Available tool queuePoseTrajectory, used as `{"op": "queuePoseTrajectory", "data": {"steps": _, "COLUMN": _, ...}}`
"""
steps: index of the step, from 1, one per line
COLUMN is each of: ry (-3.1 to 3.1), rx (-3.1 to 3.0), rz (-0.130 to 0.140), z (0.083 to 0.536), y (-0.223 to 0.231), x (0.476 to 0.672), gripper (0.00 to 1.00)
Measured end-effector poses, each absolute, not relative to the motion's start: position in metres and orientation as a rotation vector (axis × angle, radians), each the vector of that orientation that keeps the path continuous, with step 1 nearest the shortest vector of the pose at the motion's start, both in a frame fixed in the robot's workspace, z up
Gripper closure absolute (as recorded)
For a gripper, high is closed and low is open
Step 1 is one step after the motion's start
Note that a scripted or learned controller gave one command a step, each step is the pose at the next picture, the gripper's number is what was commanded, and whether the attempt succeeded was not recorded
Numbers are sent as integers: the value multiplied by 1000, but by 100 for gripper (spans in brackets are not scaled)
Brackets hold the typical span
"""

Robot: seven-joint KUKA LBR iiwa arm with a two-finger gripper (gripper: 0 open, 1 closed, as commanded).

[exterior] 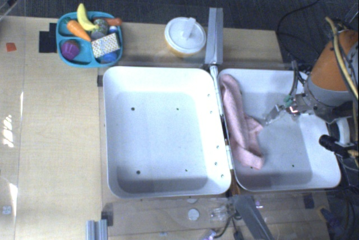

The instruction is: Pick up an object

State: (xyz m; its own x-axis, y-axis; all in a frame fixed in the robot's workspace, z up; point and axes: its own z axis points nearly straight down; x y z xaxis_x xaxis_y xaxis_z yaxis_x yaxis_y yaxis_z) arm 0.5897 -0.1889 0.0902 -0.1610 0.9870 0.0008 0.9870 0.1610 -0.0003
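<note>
Fingers (273,114) of the gripper (276,112) reach leftward from the grey wrist into the right bin, and at this slant and size I cannot tell whether they are spread or pressed together; their tips sit just beside the right edge of the cloth, perhaps touching it, though nothing can be seen between them.

Largest in view is the pale wooden bench (50,138), which carries everything else. On it the two shallow white plastic bins stand side by side, their inner rims touching: the left bin (112,121) and the right bin (322,174). The grey arm with its orange band (331,73) comes in over the right bin's far right side, with black and yellow cables looping around it.

A long pink towel-like cloth (238,124) lies in the right bin along its left wall, running from the upper left corner down toward the middle, bunched and folded over at its lower end.

Beyond the bins, at the bench's far edge, a blue divided plastic tray (66,38) holds toy food, among it a yellow banana (85,18) and an orange carrot (77,29). A round white lidded container with a yellow base (185,36) stands near the grey metal post between the bins.
</note>
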Motion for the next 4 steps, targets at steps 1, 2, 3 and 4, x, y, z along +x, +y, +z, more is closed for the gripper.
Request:
{"op": "queuePoseTrajectory", "data": {"steps": 1, "ry": -2138, "rx": -2302, "rz": 2, "z": 100, "y": -166, "x": 669, "gripper": 0}}
{"op": "queuePoseTrajectory", "data": {"steps": 2, "ry": -2201, "rx": -2246, "rz": -7, "z": 90, "y": -87, "x": 588, "gripper": 0}}
{"op": "queuePoseTrajectory", "data": {"steps": 3, "ry": -2494, "rx": -1938, "rz": -14, "z": 90, "y": -91, "x": 571, "gripper": 0}}
{"op": "queuePoseTrajectory", "data": {"steps": 4, "ry": -2495, "rx": -1937, "rz": -13, "z": 98, "y": -91, "x": 573, "gripper": 100}}
